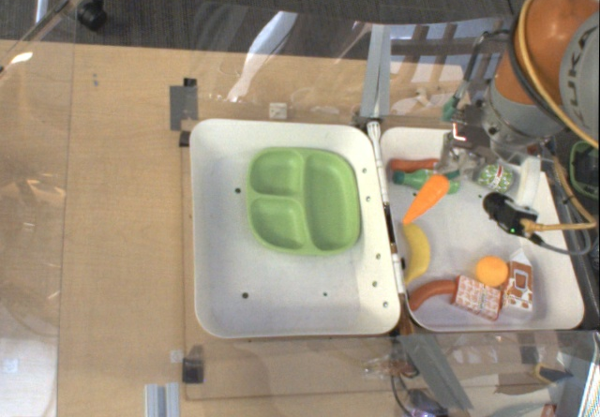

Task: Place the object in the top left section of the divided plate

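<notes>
Pincer (457, 160), fingers' state impossible to tell, is hovering just above the carrot (427, 196). Beside the carrot, a banana (416, 252) and sausage (412, 164) are crowding it, risking a wrong grab. The divided plate (306, 200) is lying well left of the carrot.

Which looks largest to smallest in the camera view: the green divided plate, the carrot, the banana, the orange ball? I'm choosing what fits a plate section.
1. green divided plate, by far the largest.
2. carrot and banana: similar in length, too close to rank.
3. orange ball, smallest.
</notes>
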`<control>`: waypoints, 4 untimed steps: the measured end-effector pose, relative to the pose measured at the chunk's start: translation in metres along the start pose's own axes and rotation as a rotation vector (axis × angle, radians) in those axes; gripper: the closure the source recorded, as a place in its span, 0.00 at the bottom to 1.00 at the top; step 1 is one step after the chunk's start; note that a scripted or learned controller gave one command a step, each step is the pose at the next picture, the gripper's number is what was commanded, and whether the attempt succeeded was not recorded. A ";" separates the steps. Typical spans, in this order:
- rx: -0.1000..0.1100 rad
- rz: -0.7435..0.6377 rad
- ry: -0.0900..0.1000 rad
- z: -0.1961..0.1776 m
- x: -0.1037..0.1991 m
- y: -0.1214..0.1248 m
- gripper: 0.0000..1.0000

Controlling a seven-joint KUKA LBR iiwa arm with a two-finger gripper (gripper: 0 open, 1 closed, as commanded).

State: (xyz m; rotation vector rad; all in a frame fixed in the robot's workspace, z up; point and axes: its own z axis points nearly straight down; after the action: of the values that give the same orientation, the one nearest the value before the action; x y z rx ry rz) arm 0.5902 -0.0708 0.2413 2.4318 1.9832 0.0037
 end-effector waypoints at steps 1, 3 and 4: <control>0.001 0.003 0.002 0.019 0.105 -0.017 1.00; 0.001 -0.186 0.002 0.052 0.166 -0.044 0.00; 0.000 -0.124 0.002 -0.195 0.237 -0.001 0.00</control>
State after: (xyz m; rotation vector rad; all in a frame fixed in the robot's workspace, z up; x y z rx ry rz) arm 0.6360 0.1622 0.4363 2.3047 2.1314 0.0058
